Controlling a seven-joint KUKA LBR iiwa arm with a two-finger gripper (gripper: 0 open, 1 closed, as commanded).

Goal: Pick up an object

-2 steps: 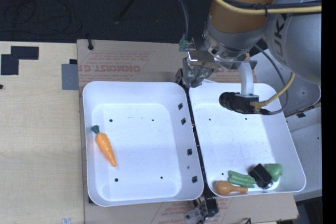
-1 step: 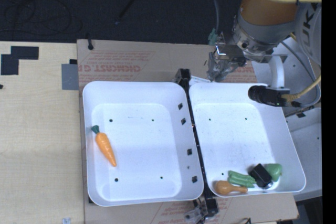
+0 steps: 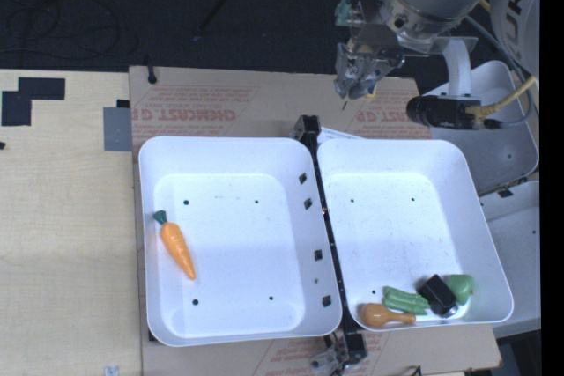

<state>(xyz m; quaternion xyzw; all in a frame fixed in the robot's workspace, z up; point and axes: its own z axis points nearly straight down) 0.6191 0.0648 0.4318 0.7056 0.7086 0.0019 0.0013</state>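
Note:
An orange toy carrot (image 3: 177, 248) with a green top lies at the left side of the left bin (image 3: 225, 158). In the right bin (image 3: 467, 180), at the front right corner, sit a green pea pod (image 3: 404, 300), a black block (image 3: 437, 294), a green rounded piece (image 3: 460, 284) and a tan pear-like piece (image 3: 384, 315). My gripper (image 3: 356, 82) hangs high above the back edge of the bins, near the divider, with nothing visibly between its fingers.
A black clip strip (image 3: 317, 216) runs along the divider between the bins. Brown cardboard (image 3: 229, 106) lies under the bins. The arm's grey body and cables (image 3: 458, 101) stand behind the right bin. Pale wood bench (image 3: 62, 216) extends to the left.

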